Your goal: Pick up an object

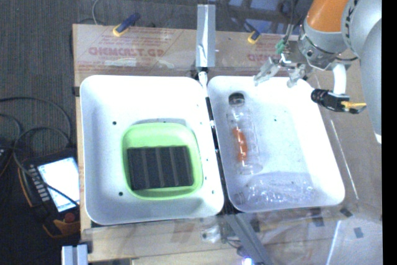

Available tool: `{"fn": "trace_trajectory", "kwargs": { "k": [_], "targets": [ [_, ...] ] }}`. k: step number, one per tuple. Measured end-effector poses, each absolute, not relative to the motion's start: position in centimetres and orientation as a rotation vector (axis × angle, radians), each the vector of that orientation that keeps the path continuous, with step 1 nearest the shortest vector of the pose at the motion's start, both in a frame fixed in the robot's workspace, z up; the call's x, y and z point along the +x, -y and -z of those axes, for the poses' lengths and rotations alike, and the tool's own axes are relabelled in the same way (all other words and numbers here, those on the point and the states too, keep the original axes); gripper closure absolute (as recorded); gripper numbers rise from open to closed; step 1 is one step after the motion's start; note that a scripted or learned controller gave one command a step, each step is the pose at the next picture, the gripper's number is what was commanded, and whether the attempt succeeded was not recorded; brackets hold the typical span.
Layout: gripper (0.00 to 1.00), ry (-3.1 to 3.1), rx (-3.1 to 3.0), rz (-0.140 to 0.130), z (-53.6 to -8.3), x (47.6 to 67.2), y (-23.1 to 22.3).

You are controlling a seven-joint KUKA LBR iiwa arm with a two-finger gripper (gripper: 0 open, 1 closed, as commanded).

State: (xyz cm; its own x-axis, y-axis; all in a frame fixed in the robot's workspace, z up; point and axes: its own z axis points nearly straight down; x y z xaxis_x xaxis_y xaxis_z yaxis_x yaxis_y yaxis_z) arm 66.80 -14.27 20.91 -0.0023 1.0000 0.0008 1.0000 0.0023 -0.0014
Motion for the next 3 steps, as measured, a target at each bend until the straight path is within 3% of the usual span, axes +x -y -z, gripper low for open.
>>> {"fn": "trace_trajectory", "kwargs": {
  "k": [1, 2, 3],
  "targets": [
    [0.00, 2.265, -2.176, -0.004, -11.5, 66.8, 9.9],
    [0.00, 2.425, -2.020, 0.016, -9.2, 60.5, 10.3],
    [0.00, 2.438, -2.011, 0.017, -9.3, 55.9, 11.6]
  ]
}}
